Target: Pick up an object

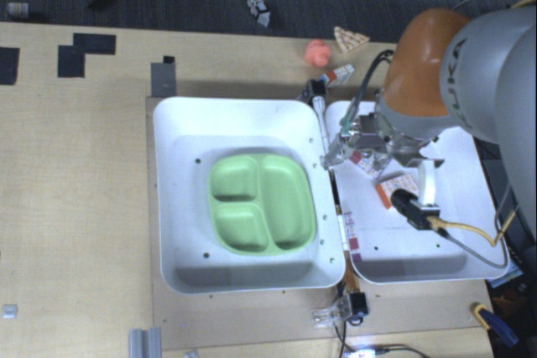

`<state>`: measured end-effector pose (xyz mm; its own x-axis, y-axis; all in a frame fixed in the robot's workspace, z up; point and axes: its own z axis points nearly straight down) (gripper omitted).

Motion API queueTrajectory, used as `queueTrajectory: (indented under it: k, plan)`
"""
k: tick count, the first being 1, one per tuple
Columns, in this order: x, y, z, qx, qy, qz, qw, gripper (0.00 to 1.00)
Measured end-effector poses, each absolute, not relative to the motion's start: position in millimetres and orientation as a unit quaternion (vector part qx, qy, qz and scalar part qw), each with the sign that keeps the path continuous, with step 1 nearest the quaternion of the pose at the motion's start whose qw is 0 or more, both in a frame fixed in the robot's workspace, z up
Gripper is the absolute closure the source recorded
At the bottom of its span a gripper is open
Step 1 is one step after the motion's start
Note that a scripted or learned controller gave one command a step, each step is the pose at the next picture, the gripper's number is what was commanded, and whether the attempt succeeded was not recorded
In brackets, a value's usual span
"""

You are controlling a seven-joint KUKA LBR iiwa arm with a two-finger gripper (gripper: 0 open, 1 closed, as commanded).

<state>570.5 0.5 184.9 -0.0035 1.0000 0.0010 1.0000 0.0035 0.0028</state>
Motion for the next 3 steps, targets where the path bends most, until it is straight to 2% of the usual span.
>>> queueTrajectory:
  k: [1,2,3]
  plan:
    - [570.5,1,185,0.706,0.708,0.0013,0.001,0.00]
    - [564.8,-30,159,0.703,0.711,0.0096,-0.001,0.00]
    - [563.2,-35,155,0.701,0.713,0.0145,-0.003,0.00]
